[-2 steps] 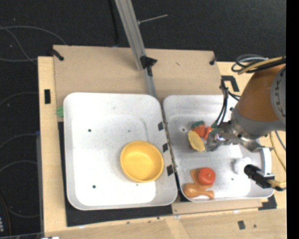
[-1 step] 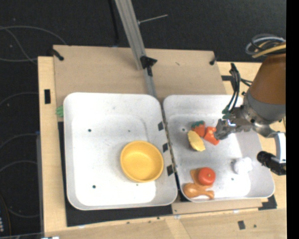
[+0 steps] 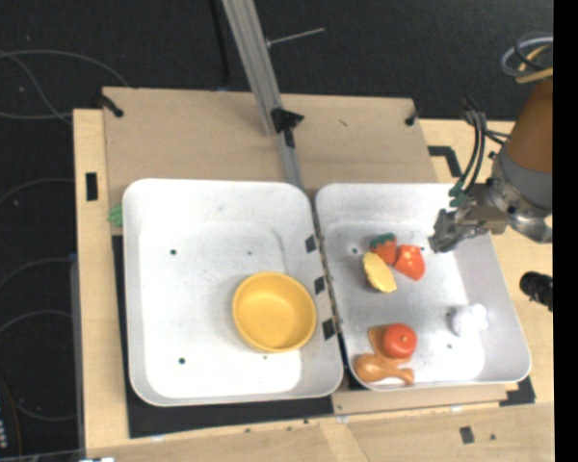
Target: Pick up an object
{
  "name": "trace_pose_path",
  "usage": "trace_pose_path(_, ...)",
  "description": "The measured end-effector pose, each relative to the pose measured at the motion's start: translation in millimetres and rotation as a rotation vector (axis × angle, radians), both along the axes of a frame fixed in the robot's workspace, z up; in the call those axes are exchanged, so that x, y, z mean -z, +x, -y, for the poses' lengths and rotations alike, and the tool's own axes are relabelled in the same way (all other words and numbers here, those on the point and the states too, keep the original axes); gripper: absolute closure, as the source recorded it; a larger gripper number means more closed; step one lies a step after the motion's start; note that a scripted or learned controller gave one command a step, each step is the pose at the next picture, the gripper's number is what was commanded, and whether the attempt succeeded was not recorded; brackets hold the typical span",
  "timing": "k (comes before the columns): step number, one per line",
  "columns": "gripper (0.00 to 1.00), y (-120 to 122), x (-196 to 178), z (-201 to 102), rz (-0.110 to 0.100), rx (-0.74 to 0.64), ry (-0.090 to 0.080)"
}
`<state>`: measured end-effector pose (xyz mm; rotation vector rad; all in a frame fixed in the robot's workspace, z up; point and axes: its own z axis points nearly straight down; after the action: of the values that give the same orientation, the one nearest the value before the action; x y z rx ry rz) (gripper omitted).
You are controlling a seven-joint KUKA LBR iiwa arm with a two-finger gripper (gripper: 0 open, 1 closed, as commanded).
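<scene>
In the right bin (image 3: 482, 354) lie several small items: a red piece with a green top (image 3: 386, 249), a red strawberry-like piece (image 3: 410, 263), a yellow wedge (image 3: 380, 274), a red tomato (image 3: 398, 339), a tan-orange piece (image 3: 382, 369) at the front edge, and a small white object (image 3: 467, 320) to the right. My gripper (image 3: 445, 234) hangs over the bin's right half, just right of the red strawberry-like piece and above it. I see nothing between its fingers.
A yellow bowl (image 3: 274, 311) stands in the left bin (image 3: 173, 258), near its front right. A grey metal pole (image 3: 260, 75) slants up from the back of the bench between the bins. Cables hang by the arm at the right.
</scene>
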<state>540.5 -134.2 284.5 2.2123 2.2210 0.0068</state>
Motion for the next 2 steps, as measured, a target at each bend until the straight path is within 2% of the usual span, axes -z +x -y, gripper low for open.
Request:
trace_pose_path(1,1.0,11,19,-49,-0.008,-0.001,0.001)
trace_pose_path(2,1.0,28,16,-96,-0.006,-0.003,0.002)
